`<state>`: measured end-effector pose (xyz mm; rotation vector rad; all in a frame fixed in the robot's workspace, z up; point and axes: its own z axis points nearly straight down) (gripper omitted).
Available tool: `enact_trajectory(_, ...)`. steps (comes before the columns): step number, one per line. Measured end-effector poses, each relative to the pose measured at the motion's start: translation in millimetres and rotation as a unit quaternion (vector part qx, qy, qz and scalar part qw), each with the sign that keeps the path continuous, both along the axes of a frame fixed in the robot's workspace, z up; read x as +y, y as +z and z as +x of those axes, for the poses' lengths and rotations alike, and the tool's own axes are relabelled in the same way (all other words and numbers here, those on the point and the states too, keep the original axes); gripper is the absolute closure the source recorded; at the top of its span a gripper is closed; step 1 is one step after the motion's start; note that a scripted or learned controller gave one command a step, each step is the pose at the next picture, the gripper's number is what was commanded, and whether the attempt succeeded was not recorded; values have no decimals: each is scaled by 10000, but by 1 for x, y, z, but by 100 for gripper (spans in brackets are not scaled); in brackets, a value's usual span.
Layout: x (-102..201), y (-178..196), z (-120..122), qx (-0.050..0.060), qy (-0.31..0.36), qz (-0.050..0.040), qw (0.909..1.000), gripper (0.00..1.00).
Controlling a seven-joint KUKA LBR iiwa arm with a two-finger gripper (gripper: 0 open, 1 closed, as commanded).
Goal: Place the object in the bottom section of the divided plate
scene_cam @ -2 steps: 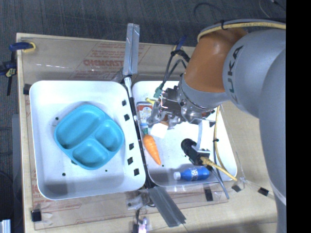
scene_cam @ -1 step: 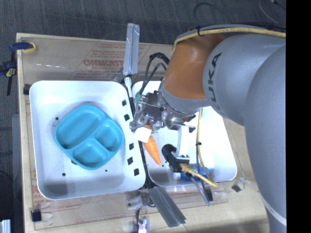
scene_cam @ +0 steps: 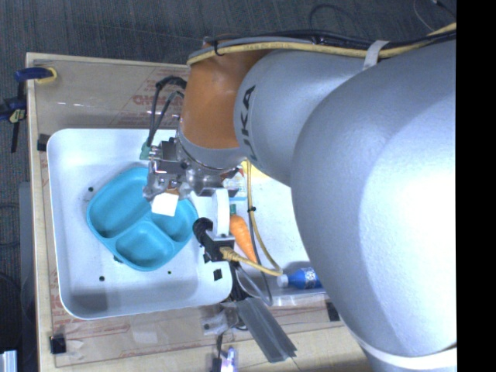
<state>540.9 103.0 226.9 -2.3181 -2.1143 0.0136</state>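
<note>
Item 1. Small white block [scene_cam: 164, 205]: the task's object. It sits at the tip of the gripper [scene_cam: 166, 186], over the right side of the plate. You cannot tell from this view whether it is held or resting on the plate.

Item 2. Gripper, on the grey arm with an orange band [scene_cam: 213, 103]. Whether it is spread or pinching the block, you cannot tell; the wrist hides it.

Item 3. Round blue plastic divided plate [scene_cam: 116, 208], in the left shallow white bin [scene_cam: 70, 285]. Its bottom section [scene_cam: 146, 246] lies just below and left of the block, past a raised divider.

Item 4. Orange carrot [scene_cam: 242, 235] and bottle with a blue cap [scene_cam: 301, 277], in the neighbouring bin. Neither belongs to the task.

Handling note, as a judgement: the step in hand is carrying the block to the bottom section.
- Confirm the grip before you travel.
- Keep the block above the divider.
- Centre it over the bottom section.
- Lower it close to the plate floor before release, so it does not bounce into another section.
</note>
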Motion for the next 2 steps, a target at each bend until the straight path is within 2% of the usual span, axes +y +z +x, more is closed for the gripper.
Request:
enact_trajectory(1, -11, -40, 20, 13, 1012, 12, 9949, 100)
enact_trajectory(2, -11, -39, 21, 7, 1011, 12, 9949, 0)
